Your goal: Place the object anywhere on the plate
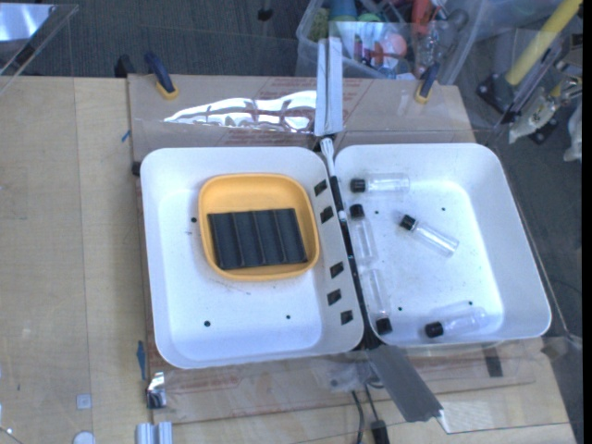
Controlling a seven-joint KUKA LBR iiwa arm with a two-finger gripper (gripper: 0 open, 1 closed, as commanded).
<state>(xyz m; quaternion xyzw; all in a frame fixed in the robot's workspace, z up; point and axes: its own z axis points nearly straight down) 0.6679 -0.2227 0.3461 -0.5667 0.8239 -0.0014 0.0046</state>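
Across right bin [499, 248], scattered vials [427, 233]; left, yellow plate [259, 191]

We're looking down on a robotics lab bench [55, 248], pale wood, with two shallow white bins [176, 331] clamped side by side on a cardboard sheet [231, 95]. Blue-handled clamps [159, 74] grip the back edge. Behind, a clear plastic crate [407, 17] brims with colourful test objects, grey carpet [185, 17] runs across the floor, and cables [365, 414] trail off the front edge.
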